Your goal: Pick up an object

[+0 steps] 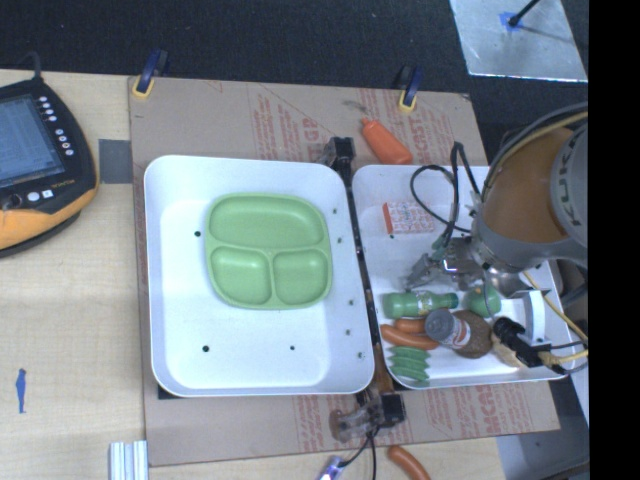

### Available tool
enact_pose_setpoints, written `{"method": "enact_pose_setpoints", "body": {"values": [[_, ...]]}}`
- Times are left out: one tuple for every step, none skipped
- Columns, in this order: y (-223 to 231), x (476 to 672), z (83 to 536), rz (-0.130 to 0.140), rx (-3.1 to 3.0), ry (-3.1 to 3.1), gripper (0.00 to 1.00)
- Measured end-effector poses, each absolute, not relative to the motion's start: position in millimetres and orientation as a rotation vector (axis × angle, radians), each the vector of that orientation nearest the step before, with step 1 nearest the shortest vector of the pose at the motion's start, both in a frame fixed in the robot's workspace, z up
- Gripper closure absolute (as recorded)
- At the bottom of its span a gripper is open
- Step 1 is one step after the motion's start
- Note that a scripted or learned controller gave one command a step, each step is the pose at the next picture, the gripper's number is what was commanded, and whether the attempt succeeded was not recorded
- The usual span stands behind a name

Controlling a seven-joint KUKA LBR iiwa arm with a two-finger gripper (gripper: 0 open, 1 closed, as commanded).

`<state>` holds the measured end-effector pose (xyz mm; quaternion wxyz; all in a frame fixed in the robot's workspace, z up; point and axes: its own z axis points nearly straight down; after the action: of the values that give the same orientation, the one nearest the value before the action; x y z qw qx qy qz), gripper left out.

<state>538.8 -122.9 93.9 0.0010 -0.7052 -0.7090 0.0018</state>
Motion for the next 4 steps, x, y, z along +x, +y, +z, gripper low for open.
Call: {"method": "enact_pose_setpoints", "body": {"values": [[-136,648.0,89,0.044,-2.183,-2.204,0.0],[-138,648.2,88,0.04,-2.181,-2.202,0.0],[-131,647.5,88,0.048,-2.192,-2.203,0.0],[-108,655.4,91,0.009,-2.212,-2.224,0.0]]}}
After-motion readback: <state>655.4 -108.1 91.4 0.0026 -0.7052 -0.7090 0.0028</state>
